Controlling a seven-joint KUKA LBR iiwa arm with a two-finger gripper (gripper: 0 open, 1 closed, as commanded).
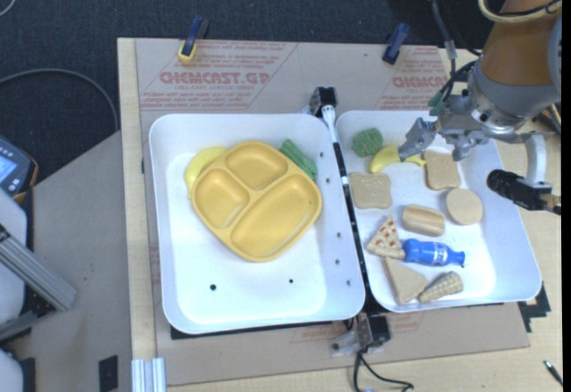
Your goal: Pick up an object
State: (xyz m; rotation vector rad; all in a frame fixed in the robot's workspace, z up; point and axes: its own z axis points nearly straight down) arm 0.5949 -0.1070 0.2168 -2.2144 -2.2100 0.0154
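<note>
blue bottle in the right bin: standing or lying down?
Lying down. The blue bottle rests on its side on the right bin floor, its length showing, cap end toward the view's right.

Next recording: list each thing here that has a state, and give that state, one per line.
Yellow three-compartment plastic tray: upright, in the left bin, nothing in its compartments.
Blue toy bottle: lying on its side in the right bin.
Toy ice-cream cone: lying flat.
Gripper: above the right bin's far end, nothing between its fingers.
</note>
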